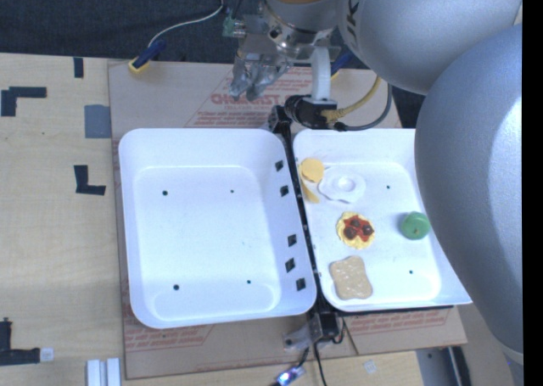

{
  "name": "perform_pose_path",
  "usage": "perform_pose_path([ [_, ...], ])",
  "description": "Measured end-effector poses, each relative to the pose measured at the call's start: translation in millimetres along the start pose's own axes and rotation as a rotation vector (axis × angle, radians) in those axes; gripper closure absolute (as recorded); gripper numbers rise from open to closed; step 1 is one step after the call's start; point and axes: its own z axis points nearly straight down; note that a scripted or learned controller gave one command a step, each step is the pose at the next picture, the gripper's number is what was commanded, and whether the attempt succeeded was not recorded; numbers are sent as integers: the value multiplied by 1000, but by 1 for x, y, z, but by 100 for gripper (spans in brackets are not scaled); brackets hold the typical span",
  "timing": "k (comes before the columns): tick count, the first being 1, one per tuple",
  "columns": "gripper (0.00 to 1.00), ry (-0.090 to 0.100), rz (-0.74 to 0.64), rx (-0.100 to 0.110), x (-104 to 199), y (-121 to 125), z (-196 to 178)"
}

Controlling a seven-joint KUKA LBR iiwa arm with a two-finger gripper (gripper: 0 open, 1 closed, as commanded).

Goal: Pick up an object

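So, the camera view from above: the hand [254, 79] is seen hanging over the cardboard sheet [170, 96], well behind the back rim of the right bin [382, 137]. Whether it's spread or pressed together can't be told from here, and nothing is seen pinched in it.

All the pickable stuff is gathered in the right bin. A yellow piece [312, 170] is tucked against that bin's left wall, with a white fried-egg-looking piece [343, 186] touching it. A little pizza-like disc [355, 230] is sat near the bin's middle, a green round thing [415, 226] near its right side, and a tan cracker [350, 278] toward its front rim.

What could go wrong, probably: the yellow and white pieces are crowded against the left wall, so the rim could be clipped or both nudged at once. The flat items may simply be slid over instead of gripped. The green one may be rolled away.

The most open room around anything is found at the green piece and the disc. The left bin [204, 223], beside the right bin, isn't needed.
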Motion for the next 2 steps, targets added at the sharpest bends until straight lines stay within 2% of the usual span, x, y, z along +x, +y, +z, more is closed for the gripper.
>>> perform_pose_path([
  [1,100,0,4,-8,15,12,-204],
  [2,100,-8,8,28,12,7,48],
])
